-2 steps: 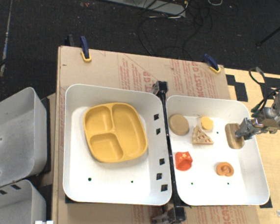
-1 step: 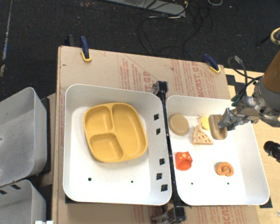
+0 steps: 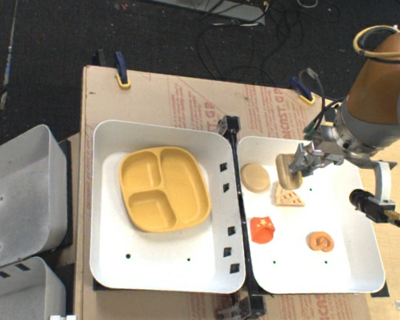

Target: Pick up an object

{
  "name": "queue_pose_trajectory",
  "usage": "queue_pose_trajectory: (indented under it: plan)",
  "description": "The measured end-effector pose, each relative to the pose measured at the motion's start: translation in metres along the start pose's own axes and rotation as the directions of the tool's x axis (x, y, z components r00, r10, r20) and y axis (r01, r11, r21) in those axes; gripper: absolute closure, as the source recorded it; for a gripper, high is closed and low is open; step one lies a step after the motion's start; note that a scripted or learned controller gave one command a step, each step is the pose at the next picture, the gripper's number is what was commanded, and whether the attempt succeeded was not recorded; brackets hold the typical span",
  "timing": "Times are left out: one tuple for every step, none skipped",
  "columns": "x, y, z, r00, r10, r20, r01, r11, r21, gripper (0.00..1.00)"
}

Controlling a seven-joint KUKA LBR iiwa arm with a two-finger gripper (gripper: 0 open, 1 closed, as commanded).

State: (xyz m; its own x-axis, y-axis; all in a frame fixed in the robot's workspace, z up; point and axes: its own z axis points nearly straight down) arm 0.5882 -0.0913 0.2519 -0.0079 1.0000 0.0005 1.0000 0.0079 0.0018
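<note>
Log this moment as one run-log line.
arm: over right bin | gripper: above tan block | nearby: cheese wedge, round cookie | left bin: yellow tray | lifted: nothing seen

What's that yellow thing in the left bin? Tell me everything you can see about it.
It is a yellow plate with rounded corners, looking like plastic, split by raised ridges into three compartments, none holding anything. It lies flat and right way up, turned at a slight angle, in the upper middle of the left bin, resting on the white floor. Nothing else touches it; the arm is over the other bin.
</note>
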Motion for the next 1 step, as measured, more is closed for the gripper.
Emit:
queue_pose_trajectory:
  plan:
    - [0.0482,0.0189,0.0137,1.000,0.001,0.000,-0.001,1.000,0.001,1.00]
